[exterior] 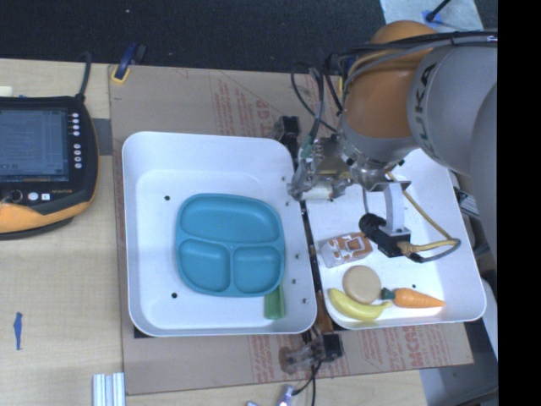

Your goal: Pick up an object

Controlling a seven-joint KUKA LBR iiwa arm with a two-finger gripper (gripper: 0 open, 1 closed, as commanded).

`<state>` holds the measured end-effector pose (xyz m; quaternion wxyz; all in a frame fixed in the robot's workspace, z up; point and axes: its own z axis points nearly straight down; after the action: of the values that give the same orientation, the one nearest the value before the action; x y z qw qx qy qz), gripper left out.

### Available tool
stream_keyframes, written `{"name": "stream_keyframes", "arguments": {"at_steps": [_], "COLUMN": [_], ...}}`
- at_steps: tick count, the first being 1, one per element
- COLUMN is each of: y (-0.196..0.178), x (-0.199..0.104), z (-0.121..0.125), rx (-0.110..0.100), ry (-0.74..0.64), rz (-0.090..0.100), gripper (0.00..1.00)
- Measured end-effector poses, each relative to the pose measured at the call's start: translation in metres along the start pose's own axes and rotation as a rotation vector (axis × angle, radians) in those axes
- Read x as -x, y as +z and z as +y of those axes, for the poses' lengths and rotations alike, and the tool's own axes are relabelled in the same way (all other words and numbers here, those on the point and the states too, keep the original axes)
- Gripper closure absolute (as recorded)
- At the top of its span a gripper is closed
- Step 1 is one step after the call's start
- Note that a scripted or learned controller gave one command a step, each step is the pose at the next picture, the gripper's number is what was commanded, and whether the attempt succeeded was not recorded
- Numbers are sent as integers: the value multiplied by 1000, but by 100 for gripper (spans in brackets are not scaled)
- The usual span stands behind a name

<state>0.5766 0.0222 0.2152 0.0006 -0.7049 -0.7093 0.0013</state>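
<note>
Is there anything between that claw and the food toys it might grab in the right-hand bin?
Nothing visible blocks it. The claw hangs over the bin's far end; the banana, carrot and round cookie lie uncovered at the near end.

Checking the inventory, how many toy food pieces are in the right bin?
3: banana at the near edge, round cookie behind it, carrot to their right. The arm may hide more.
</note>
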Motion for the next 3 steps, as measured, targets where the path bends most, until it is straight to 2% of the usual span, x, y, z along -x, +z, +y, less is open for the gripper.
{"name": "stream_keyframes", "arguments": {"at_steps": [1, 2, 3], "y": [-39, -12, 3], "x": [41, 6, 47], "z": [-1, -31, -17], "rx": [1, -1, 0], "ry": [4, 0, 2], "rz": [0, -1, -2], "gripper": [100, 100, 100]}}
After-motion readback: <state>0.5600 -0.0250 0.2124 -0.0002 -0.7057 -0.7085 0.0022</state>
